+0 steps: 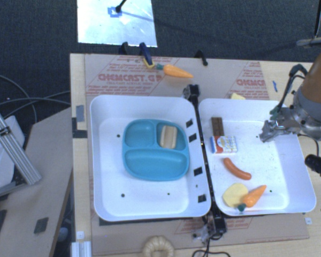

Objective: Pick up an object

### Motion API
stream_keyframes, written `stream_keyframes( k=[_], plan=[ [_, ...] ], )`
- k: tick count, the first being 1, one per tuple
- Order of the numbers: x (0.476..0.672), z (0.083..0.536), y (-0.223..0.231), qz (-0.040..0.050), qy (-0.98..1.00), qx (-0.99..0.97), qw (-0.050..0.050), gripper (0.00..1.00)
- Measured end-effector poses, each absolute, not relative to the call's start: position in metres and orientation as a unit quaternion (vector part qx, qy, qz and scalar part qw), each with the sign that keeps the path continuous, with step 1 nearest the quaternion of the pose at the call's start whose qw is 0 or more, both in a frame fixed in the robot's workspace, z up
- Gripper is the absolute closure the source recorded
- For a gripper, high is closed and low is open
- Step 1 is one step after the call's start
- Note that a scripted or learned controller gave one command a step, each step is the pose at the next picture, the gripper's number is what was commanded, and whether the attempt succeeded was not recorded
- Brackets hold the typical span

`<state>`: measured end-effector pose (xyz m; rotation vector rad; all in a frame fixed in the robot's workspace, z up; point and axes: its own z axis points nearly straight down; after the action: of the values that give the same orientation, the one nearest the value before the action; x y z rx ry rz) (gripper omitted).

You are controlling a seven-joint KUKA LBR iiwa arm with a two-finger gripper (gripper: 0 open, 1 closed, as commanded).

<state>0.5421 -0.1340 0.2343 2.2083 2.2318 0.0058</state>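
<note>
The right bin holds a brown chocolate bar, a small white carton with red and blue print, a sausage, a yellow chip-like piece and a toy carrot. My gripper hangs over the right bin's upper right part, to the right of the carton and apart from all of these. Nothing shows between its fingers.
The left bin carries a blue divided plate with a tan bread piece in its upper right compartment. Another carrot lies on the cardboard behind the bins. A small yellow thing sits behind the right bin.
</note>
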Motion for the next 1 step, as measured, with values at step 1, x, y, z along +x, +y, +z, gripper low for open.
stream_keyframes(
  k=[1],
  plan=[
    [0.5545, 0.2235, -0.0851, 0.0011, 0.711, 0.704, 0.000, 1.00]
  ],
)
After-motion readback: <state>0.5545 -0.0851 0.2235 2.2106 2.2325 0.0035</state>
